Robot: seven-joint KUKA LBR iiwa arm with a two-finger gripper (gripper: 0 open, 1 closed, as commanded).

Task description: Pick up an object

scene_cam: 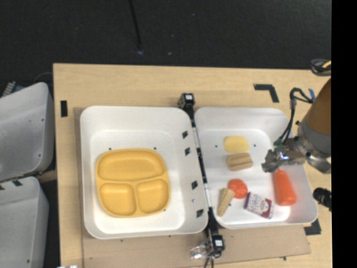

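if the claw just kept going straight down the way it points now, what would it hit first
Probably the bare floor of the right bin, just above the orange carrot-like toy. The claw hangs at that toy's upper end, so it might clip it; depth is hard to judge from this slanted view.

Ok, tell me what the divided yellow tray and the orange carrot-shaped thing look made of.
Yellow tray: probably moulded plastic, matte; one even colour, rounded compartment edges. Orange carrot-shaped thing: likely plastic toy food, smooth, faintly glossy; too small to be sure.

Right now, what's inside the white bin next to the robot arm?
The right bin holds a yellow block, a tan bread roll, an ice-cream cone toy, a small packet and an orange cylinder. The gripper covers some floor.
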